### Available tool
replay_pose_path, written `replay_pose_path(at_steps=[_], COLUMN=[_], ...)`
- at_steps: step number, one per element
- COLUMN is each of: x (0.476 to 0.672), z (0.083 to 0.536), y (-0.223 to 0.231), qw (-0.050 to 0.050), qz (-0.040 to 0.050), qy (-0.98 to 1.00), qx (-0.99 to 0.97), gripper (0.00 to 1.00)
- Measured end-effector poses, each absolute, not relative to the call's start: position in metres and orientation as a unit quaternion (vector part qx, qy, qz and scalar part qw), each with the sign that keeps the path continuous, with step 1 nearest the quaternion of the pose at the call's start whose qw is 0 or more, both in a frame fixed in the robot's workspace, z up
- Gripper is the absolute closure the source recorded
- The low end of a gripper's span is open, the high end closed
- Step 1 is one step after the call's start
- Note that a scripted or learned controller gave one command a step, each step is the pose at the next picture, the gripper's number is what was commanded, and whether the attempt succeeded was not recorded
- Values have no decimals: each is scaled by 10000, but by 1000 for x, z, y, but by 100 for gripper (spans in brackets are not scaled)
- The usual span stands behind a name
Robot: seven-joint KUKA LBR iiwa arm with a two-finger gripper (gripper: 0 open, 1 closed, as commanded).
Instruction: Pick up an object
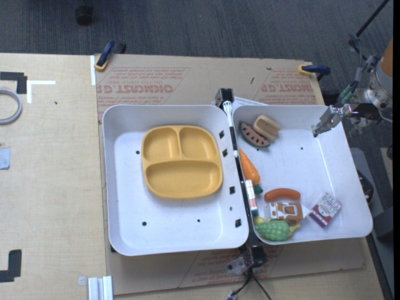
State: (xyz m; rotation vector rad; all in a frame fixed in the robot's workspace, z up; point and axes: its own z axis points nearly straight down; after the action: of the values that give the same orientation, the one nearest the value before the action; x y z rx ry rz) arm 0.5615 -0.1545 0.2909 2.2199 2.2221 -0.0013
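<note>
My gripper (322, 124) hangs over the upper right rim of the right bin (325, 167), with nothing visibly in it. The arm comes in from the right edge. Toy items lie in that bin. A watermelon slice (254, 135) and a tan bread piece (267, 127) sit at the upper left, well left of the gripper. A carrot (249, 165) and a marker (252, 195) lie along the left wall. Near the front are a red sausage (282, 194), a small printed box (288, 212), a green vegetable (274, 230) and a red-and-white carton (326, 209).
The left bin (125, 186) holds a yellow divided plate (182, 161). Both bins rest on a cardboard sheet (150, 83) on the wooden bench. Clamps sit at the cardboard's far corners (104, 54). A black divider clip (224, 96) joins the bins.
</note>
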Motion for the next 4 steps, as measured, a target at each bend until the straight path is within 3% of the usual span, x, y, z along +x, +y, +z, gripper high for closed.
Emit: replay_pose_path(at_steps=[1,2,3,4], x=[516,478,480,479], z=[92,93,103,167], y=[-183,-222,-222,-176], qw=[-1,2,24,16], qz=[0,6,12,5], qy=[7529,8633,8627,7966], qx=[6581,5046,5058,6045], gripper=[0,0,100,100])
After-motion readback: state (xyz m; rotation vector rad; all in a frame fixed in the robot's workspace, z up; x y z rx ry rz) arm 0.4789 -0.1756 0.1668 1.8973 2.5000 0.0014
